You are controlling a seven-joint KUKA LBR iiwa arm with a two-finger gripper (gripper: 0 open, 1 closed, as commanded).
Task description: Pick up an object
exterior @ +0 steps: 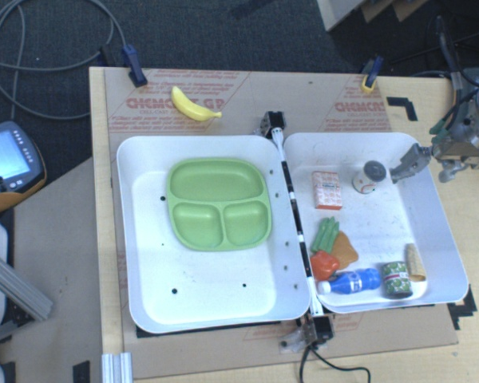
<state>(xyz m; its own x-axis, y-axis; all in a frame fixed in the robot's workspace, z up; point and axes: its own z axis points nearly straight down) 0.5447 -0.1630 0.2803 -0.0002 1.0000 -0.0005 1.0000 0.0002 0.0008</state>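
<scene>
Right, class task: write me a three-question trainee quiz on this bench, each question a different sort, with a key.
1. True or false: the yellow banana lies inside the left bin.
2. Which item holds three compartments? A the green tray; B the blue bottle; C the small carton.
3. Fill in: the gripper is above the ___ bin's far right corner.

Key: 1 false, it lies on the board behind the bins. 2 A. 3 right.
</scene>
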